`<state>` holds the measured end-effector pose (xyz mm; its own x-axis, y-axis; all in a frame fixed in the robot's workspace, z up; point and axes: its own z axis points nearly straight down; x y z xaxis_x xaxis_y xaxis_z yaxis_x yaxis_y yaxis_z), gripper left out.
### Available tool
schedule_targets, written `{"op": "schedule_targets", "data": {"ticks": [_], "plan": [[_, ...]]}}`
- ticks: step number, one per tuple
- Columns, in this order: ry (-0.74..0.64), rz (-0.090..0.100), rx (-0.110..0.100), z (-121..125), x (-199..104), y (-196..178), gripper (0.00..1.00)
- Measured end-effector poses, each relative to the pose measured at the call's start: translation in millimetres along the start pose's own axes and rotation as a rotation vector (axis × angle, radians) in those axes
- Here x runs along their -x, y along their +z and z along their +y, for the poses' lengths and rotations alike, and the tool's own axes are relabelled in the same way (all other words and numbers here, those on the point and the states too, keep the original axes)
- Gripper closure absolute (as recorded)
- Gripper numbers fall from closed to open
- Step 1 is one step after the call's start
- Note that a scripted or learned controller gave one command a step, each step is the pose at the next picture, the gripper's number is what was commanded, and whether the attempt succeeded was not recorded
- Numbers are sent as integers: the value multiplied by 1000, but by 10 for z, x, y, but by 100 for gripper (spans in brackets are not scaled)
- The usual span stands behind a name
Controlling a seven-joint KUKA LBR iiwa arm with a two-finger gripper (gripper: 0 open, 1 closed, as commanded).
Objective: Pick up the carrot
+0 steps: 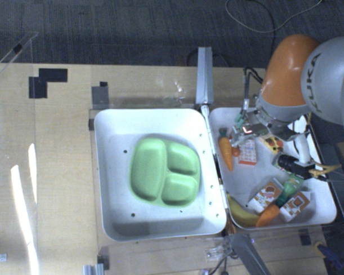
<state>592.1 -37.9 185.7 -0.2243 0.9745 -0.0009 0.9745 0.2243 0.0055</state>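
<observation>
I see the arm (pixel 305 73) reaching in from the right of the frame, its orange band over the upper part of the right bin (pixel 326 210). The pincer (pixel 242 131) hangs low in that bin's upper left; I cannot tell how it stands. The carrot (pixel 225 153) lies just left of and below it, along the bin's left wall, narrow end toward the bottom of the frame. A small red-and-white packet (pixel 247 153) sits just right of the carrot. Lower down lie a banana (pixel 242 213), two snack cartons (pixel 266 195) and a second orange vegetable (pixel 268 215). The left bin (pixel 111 181) on the counter (pixel 49 166) holds a green divided tray (pixel 165 171).
</observation>
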Motion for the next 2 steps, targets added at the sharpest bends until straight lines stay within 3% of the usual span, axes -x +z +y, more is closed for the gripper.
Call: {"op": "schedule_targets", "data": {"ticks": [1, 2], "plan": [[1, 0, 0, -1, 2, 1, 0], [-147, -1, 0, -781, 298, -180, 0]]}}
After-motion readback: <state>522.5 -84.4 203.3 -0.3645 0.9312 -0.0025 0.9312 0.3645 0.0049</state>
